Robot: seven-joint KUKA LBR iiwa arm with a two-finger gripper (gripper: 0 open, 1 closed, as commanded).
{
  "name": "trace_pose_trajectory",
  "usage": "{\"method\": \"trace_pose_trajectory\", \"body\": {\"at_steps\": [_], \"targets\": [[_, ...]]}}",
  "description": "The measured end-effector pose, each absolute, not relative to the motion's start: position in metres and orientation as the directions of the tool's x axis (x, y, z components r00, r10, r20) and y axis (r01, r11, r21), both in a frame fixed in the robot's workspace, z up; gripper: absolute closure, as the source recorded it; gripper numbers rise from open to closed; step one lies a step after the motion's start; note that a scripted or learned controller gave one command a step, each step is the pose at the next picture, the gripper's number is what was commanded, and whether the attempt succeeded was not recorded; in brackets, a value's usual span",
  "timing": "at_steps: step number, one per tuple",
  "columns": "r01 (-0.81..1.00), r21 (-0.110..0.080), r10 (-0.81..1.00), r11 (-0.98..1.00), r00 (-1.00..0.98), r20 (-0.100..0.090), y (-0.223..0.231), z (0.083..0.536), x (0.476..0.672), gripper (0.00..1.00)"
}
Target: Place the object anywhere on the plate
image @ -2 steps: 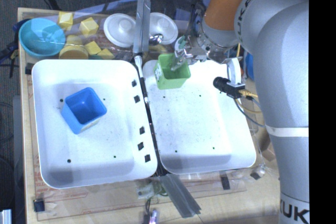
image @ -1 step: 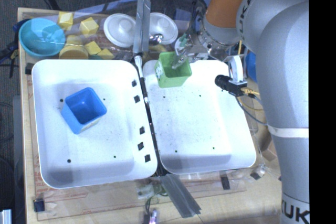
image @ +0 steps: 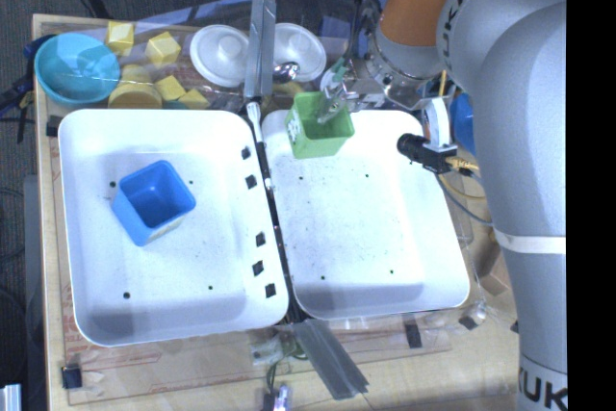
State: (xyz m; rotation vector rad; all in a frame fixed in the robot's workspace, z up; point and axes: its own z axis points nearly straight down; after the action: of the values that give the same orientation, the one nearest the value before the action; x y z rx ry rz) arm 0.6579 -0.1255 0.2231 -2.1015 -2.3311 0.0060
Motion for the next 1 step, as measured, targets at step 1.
{"method": "trace_pose_trajectory", "body": {"at_steps": [1], "targets": [[0.994, -0.005, 0.994, 0.107, -0.107, -0.001, -0.1253, 0.2321, 0.6584, 1.0]]}}
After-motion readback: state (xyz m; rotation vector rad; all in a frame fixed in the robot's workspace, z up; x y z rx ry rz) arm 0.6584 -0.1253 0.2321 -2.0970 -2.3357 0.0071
